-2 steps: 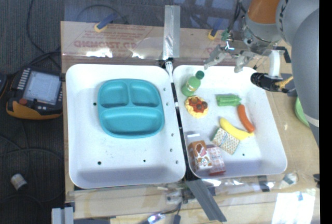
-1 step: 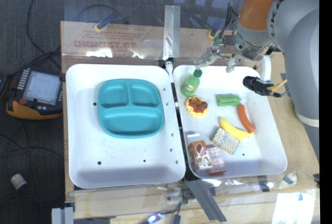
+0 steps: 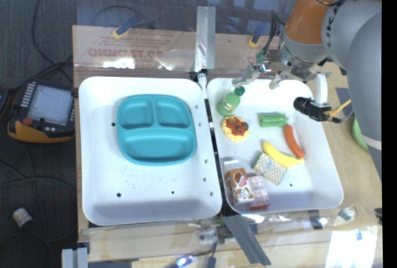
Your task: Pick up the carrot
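A: Jaws spread apart, nothing between them. Gripper (image 3: 259, 72) hangs over the far edge of the right bin (image 3: 322, 195), fingers splayed to either side.

B: Noted. Carrot position?

A: Carrot (image 3: 294, 141) lies in the right bin toward its right wall, slanted, well apart from the gripper. Nothing touching it from above.

B: Neighbours?

A: Banana (image 3: 280, 155) just beside it to the lower left, tip near the carrot's lower end. Green block (image 3: 272, 118) above and left of it, close but apart. Checkered packet (image 3: 270, 169) sits under the banana's near side, touching it.

B: Rest of that bin?

A: Green bottle (image 3: 231, 101) near the far left corner, just below the gripper's left finger. Small pizza (image 3: 236, 128) beneath the bottle. Snack bag (image 3: 245, 188) at the near left, tilted against the bin wall.

B: Left bin?

A: Left bin (image 3: 99, 198) carries a blue tray (image 3: 156, 129) with compartments, roughly centred.

B: Arm?

A: Arm (image 3: 316, 9) enters from the right, orange band above the wrist. A black fitting (image 3: 308, 107) sticks out over the bin's right rim, above the carrot.
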